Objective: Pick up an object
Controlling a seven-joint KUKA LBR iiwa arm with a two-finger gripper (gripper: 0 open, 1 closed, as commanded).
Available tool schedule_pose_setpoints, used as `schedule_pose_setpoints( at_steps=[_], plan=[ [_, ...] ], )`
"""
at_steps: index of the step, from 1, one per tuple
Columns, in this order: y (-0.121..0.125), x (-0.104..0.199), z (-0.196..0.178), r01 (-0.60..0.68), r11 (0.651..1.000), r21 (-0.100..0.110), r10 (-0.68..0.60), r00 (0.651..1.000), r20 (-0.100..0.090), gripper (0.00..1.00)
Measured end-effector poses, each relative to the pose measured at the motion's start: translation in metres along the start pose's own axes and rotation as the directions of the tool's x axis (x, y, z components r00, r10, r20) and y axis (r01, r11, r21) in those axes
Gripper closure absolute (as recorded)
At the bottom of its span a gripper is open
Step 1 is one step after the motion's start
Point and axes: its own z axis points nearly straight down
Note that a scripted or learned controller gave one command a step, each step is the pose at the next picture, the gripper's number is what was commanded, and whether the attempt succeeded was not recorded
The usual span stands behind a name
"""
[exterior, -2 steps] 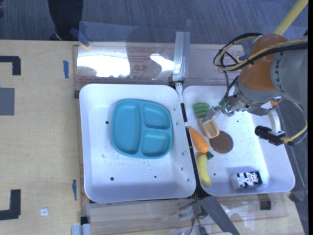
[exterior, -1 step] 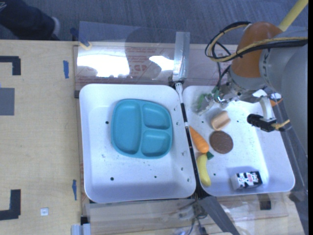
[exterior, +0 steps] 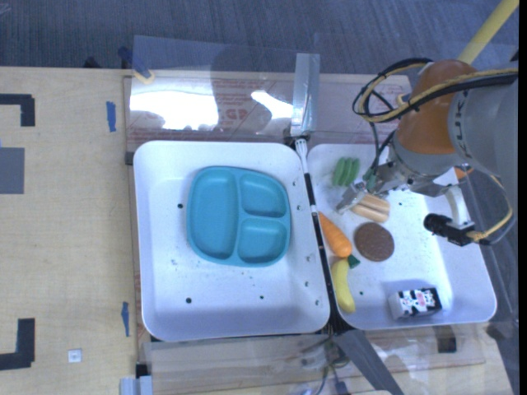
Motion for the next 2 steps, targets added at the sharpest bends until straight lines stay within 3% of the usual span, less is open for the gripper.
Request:
schedule_pose_setpoints(
  at_steps=[1,2],
  plan=[
    [0.002,-0.001,-0.012,-0.001,1.000,-0.007,0.001,1.000,0.003,1.00],
    [0.028,-0.024,0.001,-0.127,0.992,-0.001,0.127,0.992,0.000,1.00]
  ],
)
